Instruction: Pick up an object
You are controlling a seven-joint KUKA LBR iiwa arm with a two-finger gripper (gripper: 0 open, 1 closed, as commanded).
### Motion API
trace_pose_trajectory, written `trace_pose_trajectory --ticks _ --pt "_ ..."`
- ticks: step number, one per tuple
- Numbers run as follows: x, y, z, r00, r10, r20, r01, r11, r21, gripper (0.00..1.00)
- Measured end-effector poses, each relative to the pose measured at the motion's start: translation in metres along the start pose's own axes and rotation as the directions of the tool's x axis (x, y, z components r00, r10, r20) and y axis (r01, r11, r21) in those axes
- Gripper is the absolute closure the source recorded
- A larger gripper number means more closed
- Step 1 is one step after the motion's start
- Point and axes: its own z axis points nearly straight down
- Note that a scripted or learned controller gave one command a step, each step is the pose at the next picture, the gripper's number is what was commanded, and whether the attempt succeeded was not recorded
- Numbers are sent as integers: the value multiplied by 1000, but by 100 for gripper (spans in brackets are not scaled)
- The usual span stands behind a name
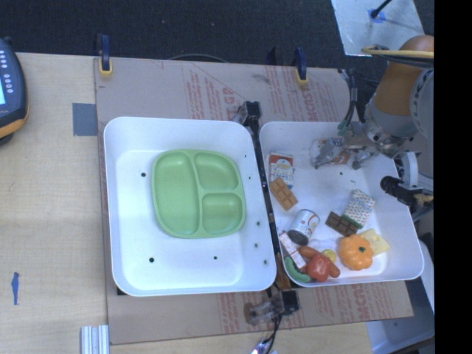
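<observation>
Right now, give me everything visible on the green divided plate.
The green divided plate is pale green, smooth, and looks like moulded plastic. It is a rounded rectangle with raised ridges splitting it into three compartments: one long one on the view's left and two smaller ones stacked on the right. All three look bare. It lies flat, right way up, turned slightly off square, near the middle of the left white bin, resting on the bin floor and clear of its walls. Nothing else touches it.
</observation>
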Motion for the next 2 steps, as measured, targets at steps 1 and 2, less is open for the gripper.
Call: trace_pose_trajectory --ticks 1,2 --pt "56 1 1 1000 2 17 -2 1000 -14 0" --pt "59 1 2 1000 5 18 -5 1000 -14 0"
